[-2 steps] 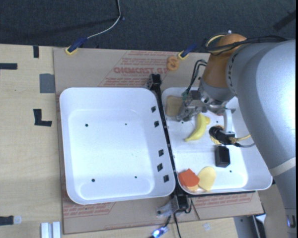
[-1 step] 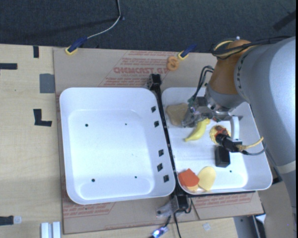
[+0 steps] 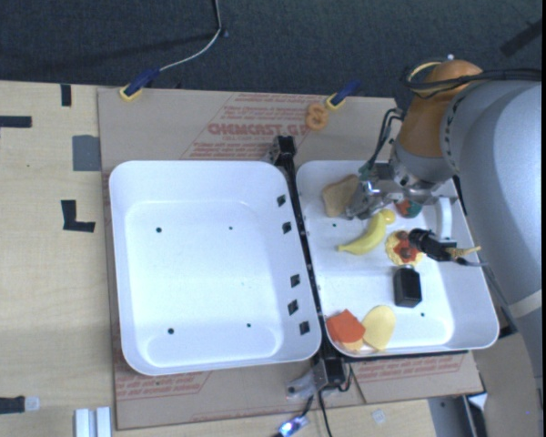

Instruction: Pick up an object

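Note:
The right bin (image 3: 473, 335) holds several small objects. A yellow banana (image 3: 368, 236) lies near its middle, with a tan lump (image 3: 338, 196) to its upper left. A red, yellow and black toy (image 3: 407, 247) sits just right of the banana, and a black block (image 3: 407, 287) lies below that. An orange-red piece (image 3: 346, 328) and a pale yellow piece (image 3: 379, 325) rest side by side at the front wall. My gripper (image 3: 375, 202) hangs low over the bin's back part, right at the banana's upper end and beside the tan lump. Nothing visibly sits in its grasp.
The left bin (image 3: 127, 189) stands beside the right one, joined by a black divider with clips (image 3: 296, 244). The grey arm with its orange band (image 3: 432, 116) covers the right bin's far right corner. Both bins rest on a cardboard sheet (image 3: 246, 126).

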Controlling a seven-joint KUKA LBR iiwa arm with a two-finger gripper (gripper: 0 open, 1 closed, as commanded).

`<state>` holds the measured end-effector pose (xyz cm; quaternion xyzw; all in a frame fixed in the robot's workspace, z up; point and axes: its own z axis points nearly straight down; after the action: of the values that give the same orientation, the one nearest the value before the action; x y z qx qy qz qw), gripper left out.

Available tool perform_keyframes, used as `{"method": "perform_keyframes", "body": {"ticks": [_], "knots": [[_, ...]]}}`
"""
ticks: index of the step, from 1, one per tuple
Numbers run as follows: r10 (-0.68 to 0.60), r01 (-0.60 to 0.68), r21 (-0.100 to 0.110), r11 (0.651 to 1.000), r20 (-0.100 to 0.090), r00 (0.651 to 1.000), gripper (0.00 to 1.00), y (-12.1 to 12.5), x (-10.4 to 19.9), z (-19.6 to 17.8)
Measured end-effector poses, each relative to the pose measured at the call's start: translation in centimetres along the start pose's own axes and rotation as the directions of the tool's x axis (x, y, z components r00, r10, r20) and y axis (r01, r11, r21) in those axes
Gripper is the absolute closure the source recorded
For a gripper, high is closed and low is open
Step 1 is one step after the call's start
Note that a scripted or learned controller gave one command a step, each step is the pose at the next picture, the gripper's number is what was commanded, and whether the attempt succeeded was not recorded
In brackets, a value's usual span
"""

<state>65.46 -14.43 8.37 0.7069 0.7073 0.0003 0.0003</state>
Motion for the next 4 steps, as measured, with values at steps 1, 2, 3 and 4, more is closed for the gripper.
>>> {"method": "perform_keyframes", "body": {"ticks": [1,2,3,4], "knots": [[0.001,-0.001,0.001,1.000,0.001,1.000,1.00,-4.4,-0.5,-0.1],[0.003,-0.003,-0.002,1.000,0.001,1.000,1.00,-9.8,-2.3,-0.2],[-0.007,0.007,-0.006,1.000,0.002,1.000,1.00,1.8,-0.2,0.0],[0.000,0.000,0.002,1.000,0.001,1.000,1.00,-0.9,-0.1,0.0]]}}
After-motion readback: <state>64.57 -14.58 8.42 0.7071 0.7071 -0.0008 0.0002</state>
